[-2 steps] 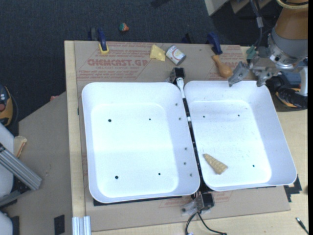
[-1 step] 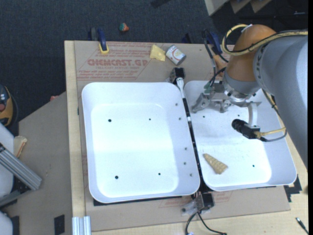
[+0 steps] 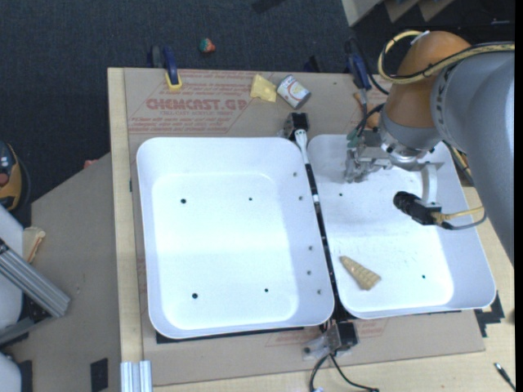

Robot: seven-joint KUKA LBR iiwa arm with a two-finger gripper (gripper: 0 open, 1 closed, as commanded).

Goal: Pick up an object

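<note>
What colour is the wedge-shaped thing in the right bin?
Tan wedge, seen in the camera view.

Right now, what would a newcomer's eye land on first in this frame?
The grey arm with its orange band reaches in from the right, its gripper low over the right bin's far end. A lone tan wedge-shaped object lies near that bin's front. The left bin sits alongside, with small scraps on the board behind it.
</note>
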